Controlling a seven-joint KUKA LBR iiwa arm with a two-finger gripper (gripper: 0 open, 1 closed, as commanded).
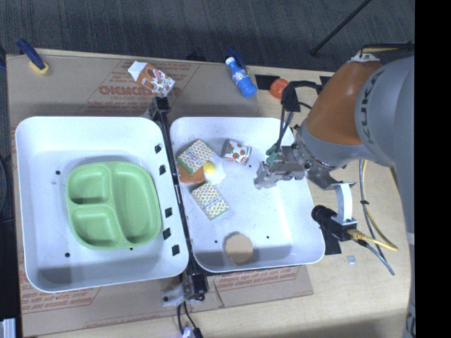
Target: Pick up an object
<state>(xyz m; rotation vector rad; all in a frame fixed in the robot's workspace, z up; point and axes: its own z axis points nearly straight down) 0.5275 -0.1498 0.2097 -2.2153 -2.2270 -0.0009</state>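
Tan and round, a small wooden disc (pixel 239 246) lies nearest you by the front wall of the right white bin (pixel 299 253). Behind it you see a patterned yellow packet (pixel 210 200), then an orange-and-green box (pixel 194 159) touching a little yellow ball (pixel 210 167), and a small red-spotted white carton (pixel 237 151). Your claw (pixel 271 172) hangs over bare floor right of these; whether it is spread, you cannot tell. Left, a green divided plastic tray (pixel 113 204) fills the other bin.

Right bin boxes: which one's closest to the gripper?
The small white box with red print, just left of the gripper. The two patterned boxes lie farther left, near the divider.
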